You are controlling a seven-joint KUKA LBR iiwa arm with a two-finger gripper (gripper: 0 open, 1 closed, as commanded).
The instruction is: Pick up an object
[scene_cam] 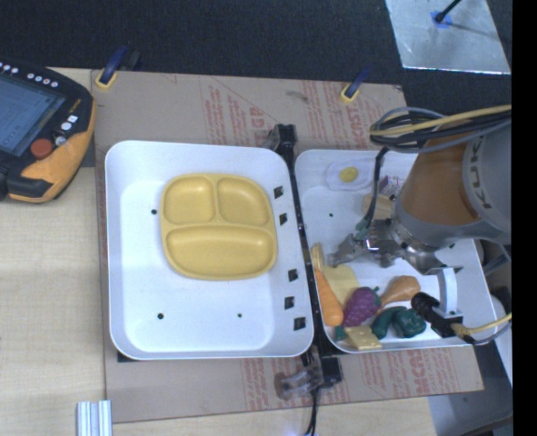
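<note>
Here pincer [363, 243] above right bin [327, 175], toy food [363, 305] just below; finger spread untellable.

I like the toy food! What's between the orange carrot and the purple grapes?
In the camera view, a pale yellow cheese-like piece lies between the orange carrot and purple grapes.

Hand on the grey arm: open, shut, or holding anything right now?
Hand: cannot be told; it sits low in the right shallow white bin, above the toy food pile, with nothing visibly between its tips.
</note>
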